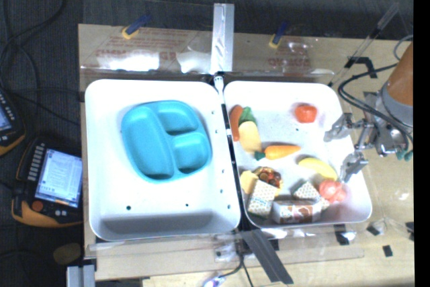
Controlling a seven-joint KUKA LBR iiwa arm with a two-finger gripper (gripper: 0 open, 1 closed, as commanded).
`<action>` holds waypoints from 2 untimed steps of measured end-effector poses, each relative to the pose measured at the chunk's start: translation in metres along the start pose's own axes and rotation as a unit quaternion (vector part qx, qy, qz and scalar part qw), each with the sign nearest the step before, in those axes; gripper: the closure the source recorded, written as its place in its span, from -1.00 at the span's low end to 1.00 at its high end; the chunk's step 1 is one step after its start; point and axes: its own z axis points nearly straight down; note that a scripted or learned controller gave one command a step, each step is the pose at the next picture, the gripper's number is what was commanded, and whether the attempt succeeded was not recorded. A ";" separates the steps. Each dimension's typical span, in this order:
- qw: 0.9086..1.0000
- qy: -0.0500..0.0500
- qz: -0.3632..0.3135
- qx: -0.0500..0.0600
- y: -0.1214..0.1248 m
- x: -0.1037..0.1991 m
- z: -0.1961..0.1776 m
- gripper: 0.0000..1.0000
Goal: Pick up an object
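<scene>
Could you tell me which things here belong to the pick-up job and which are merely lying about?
For the job:
gripper at the right bin's right side
right bin
tomato
carrot
banana
red fruit
corn cob

Lying about:
left bin
blue divided tray
handheld pendant
yellow clamps

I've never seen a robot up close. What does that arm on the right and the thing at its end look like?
An orange band rings the arm above grey metal at the wrist. The tool is bare silvery metal, with thin fingers on a boxy, bracket-like body. Black cables loop beside it.
</scene>
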 end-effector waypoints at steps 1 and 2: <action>0.991 -0.009 0.137 0.001 0.014 0.024 0.099 -1.00; 0.991 -0.009 0.137 0.001 0.014 0.024 0.099 -1.00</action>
